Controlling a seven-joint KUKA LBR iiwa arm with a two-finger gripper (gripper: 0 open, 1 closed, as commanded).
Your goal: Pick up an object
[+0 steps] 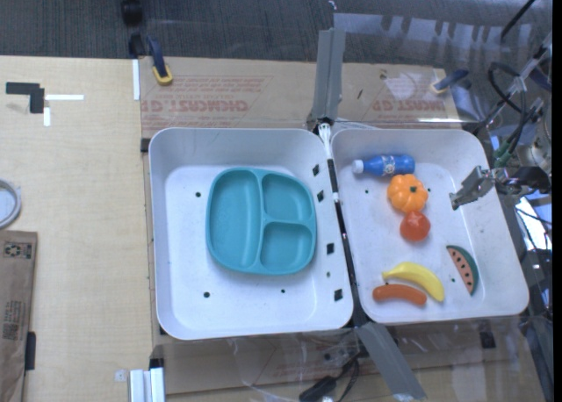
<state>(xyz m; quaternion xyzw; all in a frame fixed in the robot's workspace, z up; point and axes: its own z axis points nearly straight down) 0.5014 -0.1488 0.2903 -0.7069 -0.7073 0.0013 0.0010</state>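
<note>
1. Orange is the colour of the small pumpkin [407, 192], taken here as the landmark; it sits in the upper middle of the right bin [362, 242], with every other pickable thing ranged around it.
2. Just behind the pumpkin lies a blue bottle [386, 165]; just in front of it, seemingly touching, sits a red tomato [415, 227]. Further forward, a banana [416, 278] rests against an orange-red sausage [399, 294], and to the pumpkin's front right a watermelon slice [463, 269] lies near the bin wall.
3. The jaws [460, 198] are seen to the right of the pumpkin, well apart from it, above the bin's right side. Nothing is gripped; whether they are spread or closed cannot be told.
4. No target has yet been reached, so the pick is judged to be at its approach.
5. Crowding is the main risk: a descent on the pumpkin could nudge the tomato or bottle, and round things may roll away.
6. The banana and sausage could be pinched together, or the flat slice missed.
</note>
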